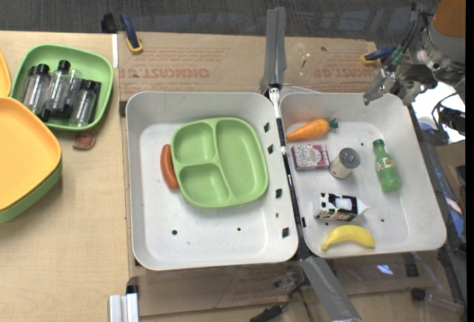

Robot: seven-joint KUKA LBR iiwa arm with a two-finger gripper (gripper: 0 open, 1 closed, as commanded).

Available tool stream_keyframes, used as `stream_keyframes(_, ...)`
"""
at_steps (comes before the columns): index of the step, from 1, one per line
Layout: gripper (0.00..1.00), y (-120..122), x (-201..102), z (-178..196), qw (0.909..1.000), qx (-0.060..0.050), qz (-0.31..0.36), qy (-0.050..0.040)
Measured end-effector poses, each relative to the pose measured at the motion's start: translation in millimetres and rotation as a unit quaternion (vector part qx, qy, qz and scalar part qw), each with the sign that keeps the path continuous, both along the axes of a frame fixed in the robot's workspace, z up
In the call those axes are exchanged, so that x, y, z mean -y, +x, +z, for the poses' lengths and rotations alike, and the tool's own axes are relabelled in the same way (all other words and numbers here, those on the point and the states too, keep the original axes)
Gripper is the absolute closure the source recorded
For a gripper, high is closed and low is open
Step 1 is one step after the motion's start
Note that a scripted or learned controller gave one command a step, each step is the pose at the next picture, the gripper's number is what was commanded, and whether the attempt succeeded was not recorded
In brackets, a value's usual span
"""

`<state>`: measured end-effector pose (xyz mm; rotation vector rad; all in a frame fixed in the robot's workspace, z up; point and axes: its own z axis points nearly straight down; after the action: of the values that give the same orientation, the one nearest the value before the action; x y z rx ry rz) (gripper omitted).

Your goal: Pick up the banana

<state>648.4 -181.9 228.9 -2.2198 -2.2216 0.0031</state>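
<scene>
Your right bin [422, 187] holds the curved yellow banana [348, 237] at its near edge, plus a carrot [308, 129] and a green bottle [385, 165]. Left bin [144, 187]: a glossy three-part green plate [220, 161]. Gripper [389, 85] sits over the right bin's far corner; can't tell its state.

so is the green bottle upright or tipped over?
Tipped over. The green bottle lies on its side on the right bin floor, cap toward the far wall, right of the small can.
</scene>
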Motion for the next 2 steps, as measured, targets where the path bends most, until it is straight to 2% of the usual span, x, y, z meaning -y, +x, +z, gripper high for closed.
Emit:
stream_keyframes(1, 1.00, 0.4, 0.0, 8.6, 1.0000, 0.000, 0.001, -0.0008)
stream_keyframes(2, 1.00, -53.5, 13.2, -27.4, 0.9972, 0.000, 0.075, 0.0002)
